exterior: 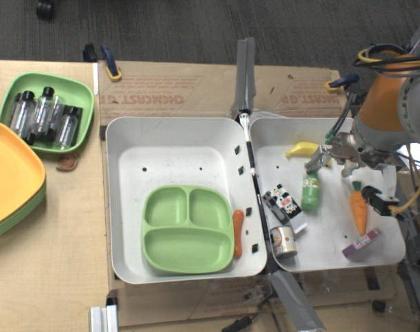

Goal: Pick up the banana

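Here, camera view: banana (302, 149) lies in the right bin (320, 254), upper middle part, on the bin floor, long axis roughly left-right. End effector (322, 159) sits just right of and slightly below it, near the banana's right tip; contact can't be told. Nothing seen between the fingers; whether they are spread or pressed together can't be told, too small and dark. Arm (388, 102) comes in from the right edge, orange band above the wrist, wrist angled down and left into the right bin, cables looped above and beside it.

Same bin: green bottle (311, 193) upright-ish just below the end effector, well under the banana. Carrot (360, 211) to the right, pointing down. Purple item (361, 243) near the lower right corner. Black-and-white box (281, 203) left of the bottle, can (283, 241) below it near the bin's front-left corner.

Left bin (126, 158) holds a green divided plate (188, 229) in its lower half; an orange sausage-like piece (237, 234) lies just beside the plate's right rim.

On the surface (50, 268) at left: green tray (78, 92) with dark-capped bottles (43, 118), stacked orange plates (9, 182) at the far left edge. Cardboard (168, 92) behind the bins.
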You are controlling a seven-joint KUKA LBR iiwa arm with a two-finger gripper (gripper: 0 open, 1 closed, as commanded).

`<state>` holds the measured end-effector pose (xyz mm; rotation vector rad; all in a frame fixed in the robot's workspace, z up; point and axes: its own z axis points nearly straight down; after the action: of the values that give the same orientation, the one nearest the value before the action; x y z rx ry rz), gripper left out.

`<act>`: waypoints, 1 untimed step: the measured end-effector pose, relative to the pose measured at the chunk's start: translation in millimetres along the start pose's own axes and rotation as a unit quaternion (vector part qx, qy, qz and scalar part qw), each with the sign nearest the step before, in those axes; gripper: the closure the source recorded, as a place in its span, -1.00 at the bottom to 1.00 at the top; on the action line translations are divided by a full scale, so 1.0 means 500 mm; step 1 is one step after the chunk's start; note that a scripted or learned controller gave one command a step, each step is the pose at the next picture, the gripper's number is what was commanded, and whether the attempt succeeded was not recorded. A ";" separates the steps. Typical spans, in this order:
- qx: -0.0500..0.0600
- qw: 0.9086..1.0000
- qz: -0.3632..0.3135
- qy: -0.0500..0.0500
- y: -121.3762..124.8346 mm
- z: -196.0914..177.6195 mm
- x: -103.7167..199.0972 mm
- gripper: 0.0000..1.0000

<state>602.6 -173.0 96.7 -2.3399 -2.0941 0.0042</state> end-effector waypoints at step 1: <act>0.000 0.998 -0.060 0.001 -0.119 0.012 0.061 -1.00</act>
<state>546.7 -136.2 90.8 -2.2084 -2.2310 0.0026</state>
